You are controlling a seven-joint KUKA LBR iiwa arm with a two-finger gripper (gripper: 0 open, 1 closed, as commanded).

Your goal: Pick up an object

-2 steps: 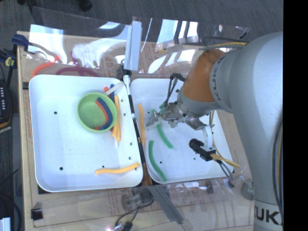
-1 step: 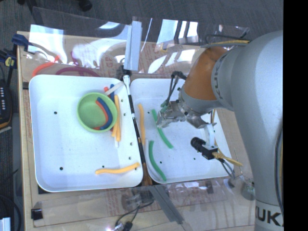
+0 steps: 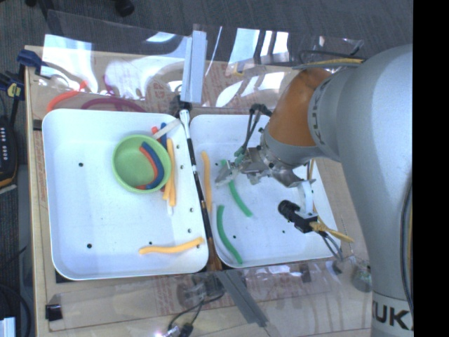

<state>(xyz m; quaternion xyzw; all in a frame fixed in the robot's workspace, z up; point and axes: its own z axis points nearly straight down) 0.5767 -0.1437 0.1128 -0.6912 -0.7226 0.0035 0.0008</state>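
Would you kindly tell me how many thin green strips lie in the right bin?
2 clearly: one thin green strip mid-bin just below the gripper, another near the front-left corner. More may hide under the arm.

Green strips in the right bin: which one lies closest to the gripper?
The short straight green strip, just below the gripper. The longer curved green strip lies farther off, toward the right white bin's near edge.

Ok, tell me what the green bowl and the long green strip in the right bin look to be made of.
Green bowl: probably moulded plastic, with an even, matte colour and a smooth rounded rim. Long green strip: looks like soft rubber or flexible plastic, since it lies in a gentle curve on the bin floor. The view is too coarse to settle either for certain.
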